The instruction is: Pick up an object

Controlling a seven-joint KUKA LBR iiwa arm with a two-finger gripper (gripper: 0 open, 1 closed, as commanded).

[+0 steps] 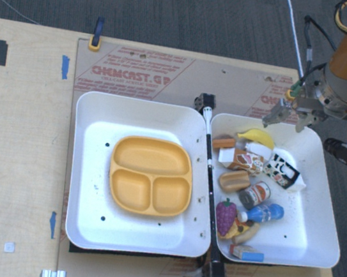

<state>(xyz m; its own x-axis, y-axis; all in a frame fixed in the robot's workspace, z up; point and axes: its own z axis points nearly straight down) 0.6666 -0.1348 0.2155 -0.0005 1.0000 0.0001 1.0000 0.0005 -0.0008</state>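
Glossy white bins [90, 174], smooth three-compartment yellow tray [150, 175].

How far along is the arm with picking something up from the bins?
Nothing looks picked yet. The claw hangs open above the far edge of the right-hand white bin, with nothing between its fingers. The pile of small toy foods, including the yellow plastic banana, lies in that bin. The yellow three-compartment tray sits in the left bin. Left to do: descend, close on one item, lift.

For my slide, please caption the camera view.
Open hand hovers above right bin of toy food; yellow tray in left bin.
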